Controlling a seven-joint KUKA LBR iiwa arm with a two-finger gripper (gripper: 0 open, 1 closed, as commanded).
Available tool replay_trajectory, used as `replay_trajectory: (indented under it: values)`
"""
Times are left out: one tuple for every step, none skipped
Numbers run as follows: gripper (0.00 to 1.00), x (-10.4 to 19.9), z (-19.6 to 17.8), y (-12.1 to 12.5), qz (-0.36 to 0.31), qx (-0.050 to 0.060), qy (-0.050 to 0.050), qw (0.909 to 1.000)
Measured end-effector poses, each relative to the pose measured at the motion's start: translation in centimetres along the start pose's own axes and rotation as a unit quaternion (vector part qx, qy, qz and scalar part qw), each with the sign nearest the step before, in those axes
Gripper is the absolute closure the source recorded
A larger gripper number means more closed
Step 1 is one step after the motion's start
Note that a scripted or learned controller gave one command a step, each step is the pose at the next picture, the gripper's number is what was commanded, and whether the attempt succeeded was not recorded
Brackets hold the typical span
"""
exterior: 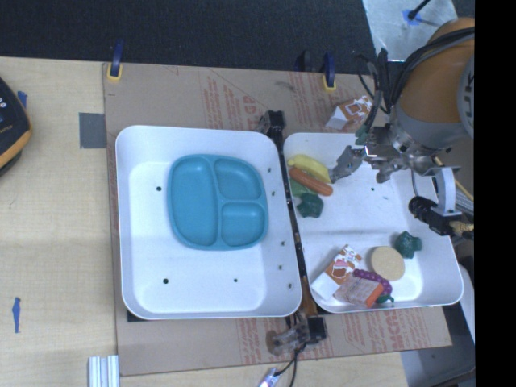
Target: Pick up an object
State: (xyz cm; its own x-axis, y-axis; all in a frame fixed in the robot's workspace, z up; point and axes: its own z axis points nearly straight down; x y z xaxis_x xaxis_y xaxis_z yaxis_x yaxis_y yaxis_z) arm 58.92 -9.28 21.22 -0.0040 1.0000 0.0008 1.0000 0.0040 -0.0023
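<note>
You're seeing the arm (435, 63) reaching in over the right bin (439, 285). Its gripper (367, 168) is hanging spread open, holding nothing, beside the banana (310, 167).

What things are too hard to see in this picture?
1. Pincer: small and blurry from the camera above, so its opening is unclear.
2. Pile of packets in the right bin: they overlap, hiding each other's shapes.
3. Dark device: cut off by the left edge.

Tool (365, 166) open above right bin (355, 208), beside banana (309, 166).
</note>
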Motion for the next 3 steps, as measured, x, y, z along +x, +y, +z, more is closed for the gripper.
replay_trajectory:
  values:
    - [0.0, -0.2, 7.6, 3.6, -0.002, 0.002, -0.001, 1.0]
    - [0.0, -0.1, 12.0, 6.7, -0.002, 0.001, -0.001, 1.0]
    - [1.0, -0.1, 11.0, 6.7, -0.003, 0.002, -0.001, 1.0]
